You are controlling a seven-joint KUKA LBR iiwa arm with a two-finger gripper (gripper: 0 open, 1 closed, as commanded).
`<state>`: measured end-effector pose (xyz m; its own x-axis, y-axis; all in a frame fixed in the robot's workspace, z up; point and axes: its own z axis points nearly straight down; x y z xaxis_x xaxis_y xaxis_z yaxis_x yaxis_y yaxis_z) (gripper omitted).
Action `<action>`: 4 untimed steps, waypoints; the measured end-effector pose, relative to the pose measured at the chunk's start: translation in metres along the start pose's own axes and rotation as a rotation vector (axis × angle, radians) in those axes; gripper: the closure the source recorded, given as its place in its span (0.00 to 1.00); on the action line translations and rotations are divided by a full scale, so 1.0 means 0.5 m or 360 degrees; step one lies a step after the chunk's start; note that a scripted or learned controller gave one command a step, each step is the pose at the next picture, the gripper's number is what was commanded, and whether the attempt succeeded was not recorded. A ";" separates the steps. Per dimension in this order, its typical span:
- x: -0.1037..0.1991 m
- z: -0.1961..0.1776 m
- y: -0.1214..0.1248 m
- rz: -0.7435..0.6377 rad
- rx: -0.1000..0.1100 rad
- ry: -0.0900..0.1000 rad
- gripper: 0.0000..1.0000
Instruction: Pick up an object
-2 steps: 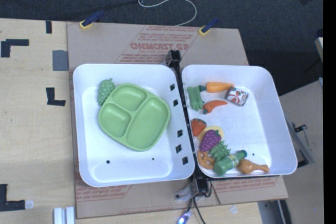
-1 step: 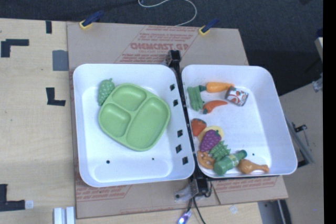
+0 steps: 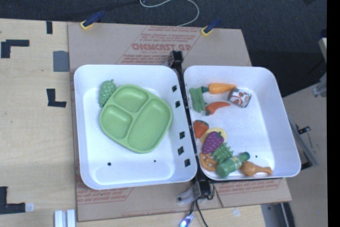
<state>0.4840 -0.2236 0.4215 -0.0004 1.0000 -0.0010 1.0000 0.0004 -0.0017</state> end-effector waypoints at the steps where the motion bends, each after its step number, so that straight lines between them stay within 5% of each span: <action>1: 0.000 -0.006 0.000 -0.0001 -0.0003 -0.0001 1.00; 2: 0.000 0.027 0.000 0.0000 0.0000 0.0000 1.00; 3: 0.081 -0.244 0.005 -0.0007 -0.0028 -0.0007 1.00; 4: -0.004 -0.156 -0.001 0.0004 0.0003 0.0001 1.00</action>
<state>0.4836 -0.2253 0.4995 0.0023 1.0000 -0.0005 1.0000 -0.0023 -0.0037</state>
